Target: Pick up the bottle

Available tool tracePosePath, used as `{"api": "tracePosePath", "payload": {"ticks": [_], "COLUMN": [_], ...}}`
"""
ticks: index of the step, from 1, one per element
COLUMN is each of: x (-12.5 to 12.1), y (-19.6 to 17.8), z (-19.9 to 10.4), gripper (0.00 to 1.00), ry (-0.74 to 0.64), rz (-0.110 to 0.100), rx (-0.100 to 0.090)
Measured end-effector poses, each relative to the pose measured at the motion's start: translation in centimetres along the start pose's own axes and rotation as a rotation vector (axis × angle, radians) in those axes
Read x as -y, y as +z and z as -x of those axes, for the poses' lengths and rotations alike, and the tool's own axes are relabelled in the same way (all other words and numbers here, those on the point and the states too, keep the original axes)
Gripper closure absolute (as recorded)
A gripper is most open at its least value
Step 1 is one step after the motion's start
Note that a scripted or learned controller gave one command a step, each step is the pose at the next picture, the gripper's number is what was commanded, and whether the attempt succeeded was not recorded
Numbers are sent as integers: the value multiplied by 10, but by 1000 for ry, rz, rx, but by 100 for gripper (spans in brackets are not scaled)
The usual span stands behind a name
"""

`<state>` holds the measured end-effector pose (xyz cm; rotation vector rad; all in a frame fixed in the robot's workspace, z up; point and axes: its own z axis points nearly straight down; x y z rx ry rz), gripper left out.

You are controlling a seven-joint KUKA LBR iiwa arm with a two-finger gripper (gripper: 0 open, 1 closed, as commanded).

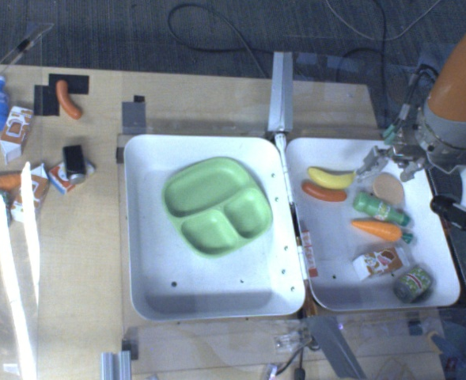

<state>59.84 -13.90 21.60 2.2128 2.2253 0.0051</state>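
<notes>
right now the gripper (391, 158) hovers over the right bin (454, 287), fingers spread wide with nothing between them. just below lies the green bottle (380, 208) on its side, between the sausage (324, 191) and the carrot (381, 229). i'd guess it's light, rigid and slick, likely to roll, so i'd pinch across its mid-body.
</notes>
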Motion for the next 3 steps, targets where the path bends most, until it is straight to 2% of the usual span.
{"api": "tracePosePath", "payload": {"ticks": [1,2,3], "x": [8,5,-15], "y": [117,105,-10], "z": [31,30,-8], "gripper": [0,100,100], "ry": [21,20,347], "rz": [-1,6,2], "rx": [0,1,1]}}
